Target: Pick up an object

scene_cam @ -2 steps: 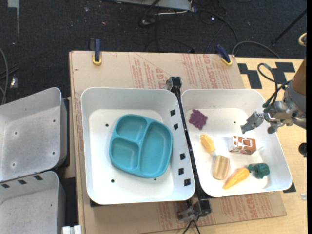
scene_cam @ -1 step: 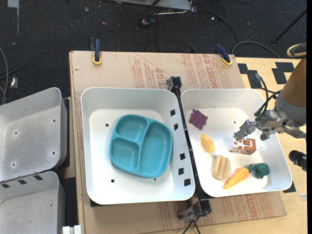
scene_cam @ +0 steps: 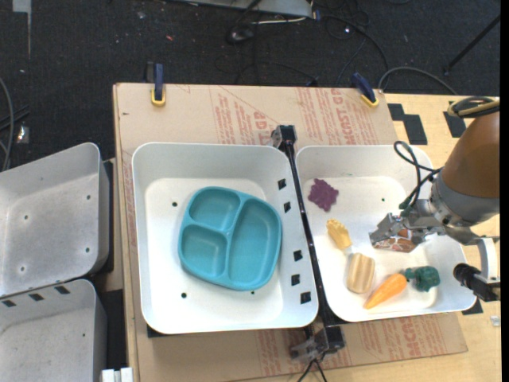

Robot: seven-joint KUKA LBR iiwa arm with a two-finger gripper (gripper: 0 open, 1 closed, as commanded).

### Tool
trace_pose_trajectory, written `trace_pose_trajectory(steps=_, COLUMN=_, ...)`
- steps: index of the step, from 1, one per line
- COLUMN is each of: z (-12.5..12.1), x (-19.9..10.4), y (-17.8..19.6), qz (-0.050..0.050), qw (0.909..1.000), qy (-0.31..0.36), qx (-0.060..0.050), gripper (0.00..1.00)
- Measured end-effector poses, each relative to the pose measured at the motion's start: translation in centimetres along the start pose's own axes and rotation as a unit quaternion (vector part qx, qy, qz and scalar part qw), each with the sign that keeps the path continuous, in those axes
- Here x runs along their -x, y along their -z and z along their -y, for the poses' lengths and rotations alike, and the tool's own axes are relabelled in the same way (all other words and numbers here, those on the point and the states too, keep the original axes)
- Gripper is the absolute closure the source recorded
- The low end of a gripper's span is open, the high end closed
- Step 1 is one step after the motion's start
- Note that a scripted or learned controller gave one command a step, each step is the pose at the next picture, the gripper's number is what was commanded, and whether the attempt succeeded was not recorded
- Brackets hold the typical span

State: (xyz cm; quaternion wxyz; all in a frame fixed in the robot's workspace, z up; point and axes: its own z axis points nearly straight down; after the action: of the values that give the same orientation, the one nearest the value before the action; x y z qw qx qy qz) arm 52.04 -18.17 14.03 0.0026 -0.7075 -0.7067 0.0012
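You've got two white bins side by side on the bench. The left bin (scene_cam: pixel 159 181) holds a big blue plate (scene_cam: pixel 231 237) w/ three parts, sitting in the middle. The right bin (scene_cam: pixel 358 164) holds the small stuff.

The arm (scene_cam: pixel 473 173) comes in over the right edge of the right bin. Its gripper (scene_cam: pixel 394 235) is down low, about the middle of that bin, a bit toward the right side. I can't tell how the fingers stand; they blur into a brown-and-white bit right under them, and I can't say what that bit is or if it's being held.

Now the small things, big to little. An orange carrot w/ a green top (scene_cam: pixel 398 285) lies near the front right corner. A tan bread-like piece (scene_cam: pixel 359 272) lies just beside it, near the front edge. A purple toy (scene_cam: pixel 323 194) sits near the back left corner. A little yellow piece (scene_cam: pixel 339 234) sits by the left edge, btw the purple one and the tan one.

I think you're at the grab step: the gripper is down at pick height. Next, check sth is really between the fingers, then lift straight up, slow. If it comes up w/ nothing, the carrot looks like an easy one to try.
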Motion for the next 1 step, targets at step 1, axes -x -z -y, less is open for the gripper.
trace_pose_trajectory(steps=1, z=-0.59, x=0.36, y=-2.49, qz=0.006, qw=0.9999, qy=0.000, qx=0.013, gripper=0.00)
